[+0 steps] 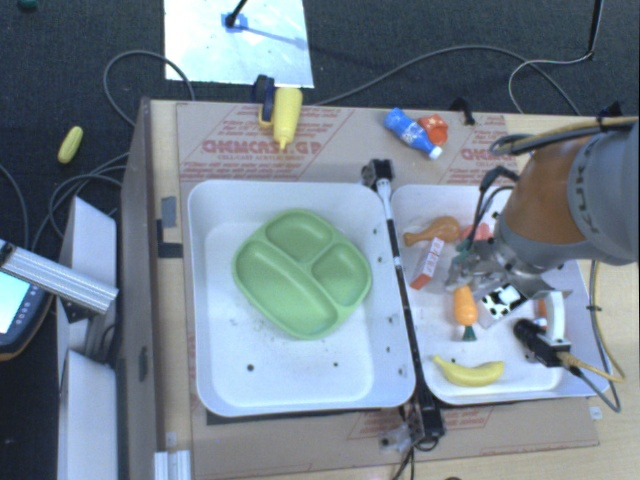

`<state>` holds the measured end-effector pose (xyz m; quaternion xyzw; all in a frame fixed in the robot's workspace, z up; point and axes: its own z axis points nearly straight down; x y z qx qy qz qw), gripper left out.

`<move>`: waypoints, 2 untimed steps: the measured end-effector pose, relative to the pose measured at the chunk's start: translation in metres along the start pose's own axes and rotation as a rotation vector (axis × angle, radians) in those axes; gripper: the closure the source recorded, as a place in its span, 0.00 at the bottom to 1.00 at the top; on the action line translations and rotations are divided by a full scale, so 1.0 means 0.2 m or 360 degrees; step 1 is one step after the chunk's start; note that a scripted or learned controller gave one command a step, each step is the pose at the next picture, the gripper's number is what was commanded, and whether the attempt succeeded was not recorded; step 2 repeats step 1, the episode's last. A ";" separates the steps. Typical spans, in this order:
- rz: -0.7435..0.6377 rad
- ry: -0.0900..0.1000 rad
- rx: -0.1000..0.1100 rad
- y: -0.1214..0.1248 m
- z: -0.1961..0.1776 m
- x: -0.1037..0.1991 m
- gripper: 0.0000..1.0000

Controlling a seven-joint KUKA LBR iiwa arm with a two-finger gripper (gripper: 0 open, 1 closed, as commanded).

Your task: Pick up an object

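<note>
A brown worktop (pixel 330 133) printed with red lettering too blurred to read carries two shallow white bins side by side. On the dark floor to its far left lies a small yellow object (pixel 69 144). At the worktop's back edge rests a yellow bottle (pixel 285 114), and farther right a blue bottle (pixel 411 132) beside an orange-red item (pixel 434 127). The left bin (pixel 230 368) holds a green divided plate (pixel 303 271) with three sections. The right bin (pixel 570 378) holds a tan drumstick toy (pixel 436 232) near its back, a red-and-white packet (pixel 428 261) with unreadable print, an orange carrot (pixel 464 307) with a green tip, a black-and-white block (pixel 499 301) just beside it, and a yellow banana (pixel 470 371) at the front. The grey arm (pixel 580 203) with its orange band reaches in from the right. The end effector (pixel 478 271) hangs over the carrot and block; whether it is open or closed cannot be told.
</note>
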<state>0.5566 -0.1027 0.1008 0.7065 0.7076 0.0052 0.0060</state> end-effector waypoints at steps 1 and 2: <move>-0.0004 0.0003 0.0019 -0.01 -0.61 0.32 1.00; -0.0004 0.0003 0.0019 -0.01 -0.61 0.32 1.00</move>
